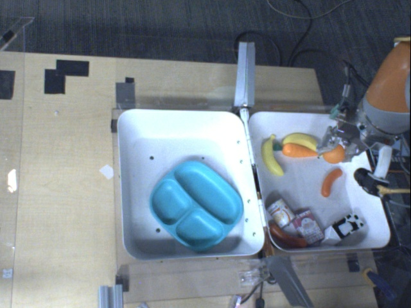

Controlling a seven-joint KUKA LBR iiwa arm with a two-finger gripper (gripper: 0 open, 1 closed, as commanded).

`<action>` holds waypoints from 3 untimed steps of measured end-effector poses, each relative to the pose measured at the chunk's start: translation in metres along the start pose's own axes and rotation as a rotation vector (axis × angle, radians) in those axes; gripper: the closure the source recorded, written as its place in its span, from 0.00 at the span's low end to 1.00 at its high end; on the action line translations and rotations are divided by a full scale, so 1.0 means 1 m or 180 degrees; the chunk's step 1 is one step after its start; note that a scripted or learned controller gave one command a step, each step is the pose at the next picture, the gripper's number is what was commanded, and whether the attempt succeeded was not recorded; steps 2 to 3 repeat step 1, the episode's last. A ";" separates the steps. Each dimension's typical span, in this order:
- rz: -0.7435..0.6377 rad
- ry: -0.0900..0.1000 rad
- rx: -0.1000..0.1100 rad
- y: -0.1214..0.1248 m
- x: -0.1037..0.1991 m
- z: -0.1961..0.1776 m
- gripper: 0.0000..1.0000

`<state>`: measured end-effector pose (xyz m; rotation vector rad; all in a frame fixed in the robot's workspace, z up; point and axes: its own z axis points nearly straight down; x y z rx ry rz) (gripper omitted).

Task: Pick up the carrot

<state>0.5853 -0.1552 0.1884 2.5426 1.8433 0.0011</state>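
Observation:
The carrot (299,150) is orange with a green stub at its left end. It lies across the upper part of the right bin (379,236), just below a yellow banana (300,139). My gripper (339,145) hangs low over the carrot's right end, where an orange lump (334,155) shows directly under it. Whether that lump is the carrot's tip or a separate thing cannot be told. The grey arm with its orange band (390,82) comes in from the right edge.
A second banana (271,157) lies left of the carrot. An orange sausage-shaped piece (331,182), some packets (297,226) and a black-and-white item (349,226) fill the lower right bin. The left bin (135,172) holds a blue divided plate (196,203).

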 end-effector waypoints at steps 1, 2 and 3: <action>0.0308 -0.0001 -0.0003 -0.019 -0.052 -0.022 1.00; 0.0308 -0.0001 -0.0003 -0.019 -0.052 -0.022 1.00; 0.0308 -0.0001 -0.0003 -0.019 -0.052 -0.022 1.00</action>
